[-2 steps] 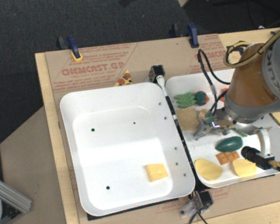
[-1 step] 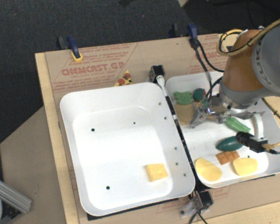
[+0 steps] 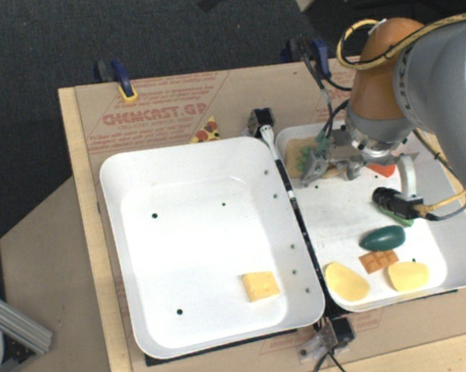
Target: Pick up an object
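Grey arm (image 3: 423, 68) reaches into my right bin (image 3: 459, 265), with the gripper (image 3: 333, 162) low at the far left corner over something greenish (image 3: 305, 159), probably its target. I cannot tell its grip state. Near the front lie a green piece (image 3: 382, 238) and two yellow pieces (image 3: 347, 282). A yellow block (image 3: 261, 285) sits alone in the left bin (image 3: 182, 188).

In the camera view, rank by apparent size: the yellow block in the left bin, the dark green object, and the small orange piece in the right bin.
1. Dark green object
2. Yellow block, close to the green one, so that order is unsure
3. Small orange piece, clearly smallest
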